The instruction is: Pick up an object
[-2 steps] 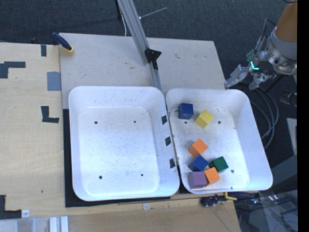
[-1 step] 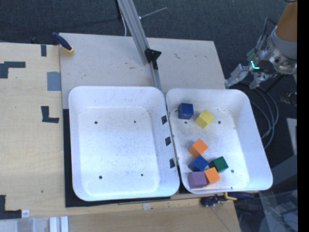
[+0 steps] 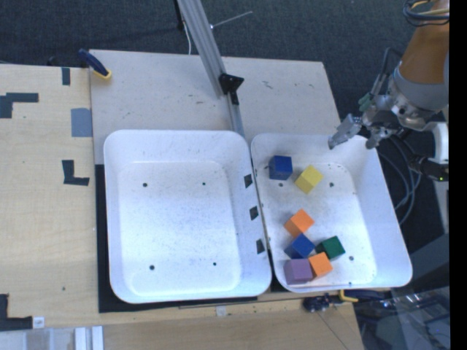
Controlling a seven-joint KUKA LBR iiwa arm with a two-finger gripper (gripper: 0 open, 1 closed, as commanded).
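1. Blocks sit in the right bin (image 3: 365, 195), seven of them: two blue, two orange, one yellow, one green, one purple. The left bin (image 3: 175, 217) is beside it, so we count two bins.
2. We see the gripper (image 3: 354, 131) above the far right corner of the right bin, near its rim, well apart from every block. We cannot tell from this angle whether it is open or closed, and we see nothing in it.
3. The blue block (image 3: 280, 167) and yellow block (image 3: 309, 179) lie near each other towards the far end and look the easiest targets, as neither touches a neighbour.
4. We judge the main risk to be in the near cluster: an orange block (image 3: 298, 222), a blue block (image 3: 300, 246), the green block (image 3: 333, 248), the purple block (image 3: 298, 270) and a second orange block (image 3: 320, 265) are packed touching or nearly so. A descent there could land on a block or shove neighbours aside.
5. A descent from the present spot could strike the bin wall.
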